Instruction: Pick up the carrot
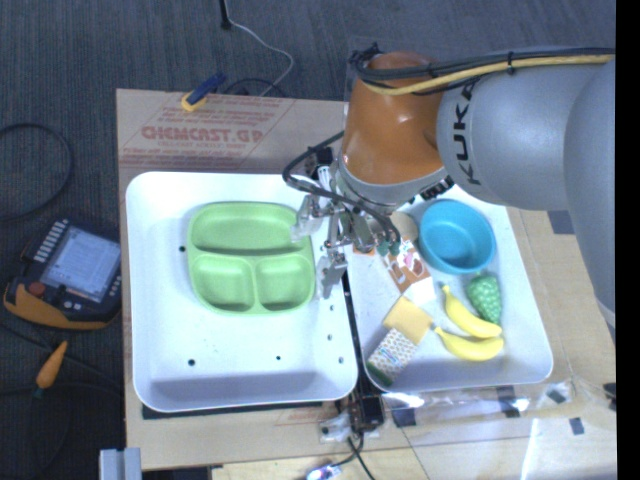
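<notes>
The grey KUKA arm (540,118) is the part closest to you. It enters from the right, high above the bench, and its orange band (392,118) sits over the far edge of the two bins. Below the band, the gripper (335,236) hangs over the divider between the left bin (160,368) and the right bin (530,358), amid cables and brackets. You cannot tell from this view whether the gripper is apart or together, and no object is seen clamped in it.

Locate the carrot (404,264) in the right bin: a small orange-and-white piece just right of the gripper, partly covered by the wrist. Its identity is not certain at this resolution.

Note the other contents of the right bin:
- a blue bowl (457,236) at the far side, near the carrot;
- a yellow wedge (407,318) toward the front;
- two bananas (468,330) beside the wedge;
- a green textured fruit (487,296) just above the bananas;
- a small checkered box (392,353) at the near-left corner.

The left bin holds a green divided tray (252,256). A teach pendant (72,273) lies on the floor to the left.
</notes>
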### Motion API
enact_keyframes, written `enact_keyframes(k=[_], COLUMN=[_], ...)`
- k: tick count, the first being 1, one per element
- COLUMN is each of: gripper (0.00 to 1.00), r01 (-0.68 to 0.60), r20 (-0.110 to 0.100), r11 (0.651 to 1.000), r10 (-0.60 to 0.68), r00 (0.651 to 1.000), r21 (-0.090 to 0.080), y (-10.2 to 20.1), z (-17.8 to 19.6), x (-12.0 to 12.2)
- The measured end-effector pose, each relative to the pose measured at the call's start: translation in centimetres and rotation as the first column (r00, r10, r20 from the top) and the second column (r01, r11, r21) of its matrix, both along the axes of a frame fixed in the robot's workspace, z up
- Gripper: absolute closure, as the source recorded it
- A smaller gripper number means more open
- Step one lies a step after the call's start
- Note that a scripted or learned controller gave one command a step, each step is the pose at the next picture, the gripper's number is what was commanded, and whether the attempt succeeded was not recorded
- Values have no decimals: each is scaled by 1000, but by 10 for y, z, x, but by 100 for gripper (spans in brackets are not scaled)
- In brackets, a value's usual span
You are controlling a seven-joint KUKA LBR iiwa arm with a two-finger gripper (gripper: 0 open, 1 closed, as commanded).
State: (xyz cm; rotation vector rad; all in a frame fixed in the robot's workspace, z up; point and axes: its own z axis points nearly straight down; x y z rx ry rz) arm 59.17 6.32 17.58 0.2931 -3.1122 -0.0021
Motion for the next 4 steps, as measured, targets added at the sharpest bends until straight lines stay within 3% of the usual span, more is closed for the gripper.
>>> enact_keyframes(k=[1,2,3,4], gripper=[0,0,0,0], r01=[-388,-320,103,-149], r20=[18,21,16,26], r11=[922,947,995,989], r10=[388,320,-103,149], r00=[921,947,995,988], r21=[0,-2,5,-1], y=[-58,-108,36,-9], z=[9,9,9,103], x=[1,46,-16,26])
